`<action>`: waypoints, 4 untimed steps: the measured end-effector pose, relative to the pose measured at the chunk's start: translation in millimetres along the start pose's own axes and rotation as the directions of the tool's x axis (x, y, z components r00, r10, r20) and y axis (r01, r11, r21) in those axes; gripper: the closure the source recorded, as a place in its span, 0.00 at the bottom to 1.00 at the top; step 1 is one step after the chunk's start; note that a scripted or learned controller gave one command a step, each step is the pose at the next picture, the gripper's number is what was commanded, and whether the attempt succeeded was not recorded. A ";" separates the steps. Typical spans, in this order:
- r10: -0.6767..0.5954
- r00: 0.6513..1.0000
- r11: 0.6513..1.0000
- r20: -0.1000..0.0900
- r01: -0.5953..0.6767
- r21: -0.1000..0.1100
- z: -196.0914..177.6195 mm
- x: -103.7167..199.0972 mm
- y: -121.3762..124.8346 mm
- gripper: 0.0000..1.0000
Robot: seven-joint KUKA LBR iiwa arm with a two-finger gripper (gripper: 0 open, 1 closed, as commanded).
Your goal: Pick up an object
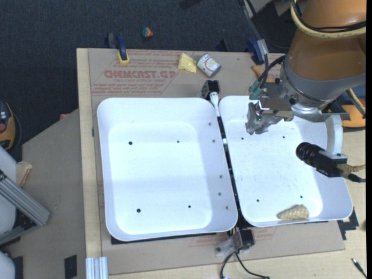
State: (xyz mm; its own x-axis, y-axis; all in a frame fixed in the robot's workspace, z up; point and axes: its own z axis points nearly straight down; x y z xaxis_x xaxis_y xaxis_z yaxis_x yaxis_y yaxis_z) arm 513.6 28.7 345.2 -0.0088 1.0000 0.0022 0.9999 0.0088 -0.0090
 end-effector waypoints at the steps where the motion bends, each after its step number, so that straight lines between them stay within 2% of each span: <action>1: 0.007 1.000 1.000 0.001 -0.007 -0.016 -59.7 -0.7 -35.6 1.00; 2: 0.004 1.000 1.000 0.002 -0.004 -0.004 -15.5 49.8 10.6 1.00; 3: 0.008 1.000 1.000 0.001 -0.008 -0.015 -63.6 44.1 -35.8 1.00; 4: 0.002 1.000 1.000 0.002 -0.002 -0.003 -7.4 123.8 2.2 1.00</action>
